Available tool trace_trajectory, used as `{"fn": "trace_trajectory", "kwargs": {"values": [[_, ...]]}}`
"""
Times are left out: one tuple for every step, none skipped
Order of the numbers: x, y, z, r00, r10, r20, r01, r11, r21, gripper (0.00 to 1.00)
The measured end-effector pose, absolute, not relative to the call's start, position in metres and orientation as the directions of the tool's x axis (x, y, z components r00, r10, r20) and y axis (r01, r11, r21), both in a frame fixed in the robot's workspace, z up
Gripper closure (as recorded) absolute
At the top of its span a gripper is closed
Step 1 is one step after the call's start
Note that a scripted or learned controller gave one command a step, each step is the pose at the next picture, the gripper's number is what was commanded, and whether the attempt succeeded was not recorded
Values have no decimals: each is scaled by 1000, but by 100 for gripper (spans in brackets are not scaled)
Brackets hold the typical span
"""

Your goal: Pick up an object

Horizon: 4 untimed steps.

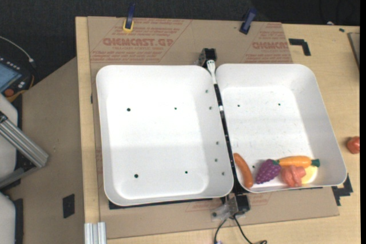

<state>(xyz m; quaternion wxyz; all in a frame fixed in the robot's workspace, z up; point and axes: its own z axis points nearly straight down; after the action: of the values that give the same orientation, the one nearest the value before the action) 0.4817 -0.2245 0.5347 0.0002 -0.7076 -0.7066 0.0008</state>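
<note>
The toy food lay bunched in the near corner of the right bin point(274, 88), against its front rim: a purple grape cluster point(267, 171) in the middle, an orange sausage-like piece point(243, 170) leaning along the wall by the divider, an orange carrot point(296, 161) with a green tip lying across the top, and a reddish piece point(291, 176) on a pale yellow one point(309, 175) beneath it. All looked like small, smooth, glossy plastic, touching or overlapping one another.

That crowding seemed the main hazard. Fingers coming down there could strike the rim or the sloped wall, land on two pieces at once, or squeeze a rounded piece so it slipped out sideways. The sausage piece, pressed to the wall, looked hardest to straddle; the carrot on top seemed the freest.

I could not tell the state of the end effector.

The left bin point(154, 123) sat alongside. A small red thing point(353, 144) rested on the counter point(86, 123) near its right edge.
</note>
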Motion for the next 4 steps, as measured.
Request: {"fn": "trace_trajectory", "kwargs": {"values": [[479,-224,536,0,1000,-1,1000,0,0,100],[479,-224,535,-1,1000,-1,1000,1,0,100],[479,-224,535,0,1000,-1,1000,0,0,100],[479,-224,535,0,1000,-1,1000,0,0,100]]}}
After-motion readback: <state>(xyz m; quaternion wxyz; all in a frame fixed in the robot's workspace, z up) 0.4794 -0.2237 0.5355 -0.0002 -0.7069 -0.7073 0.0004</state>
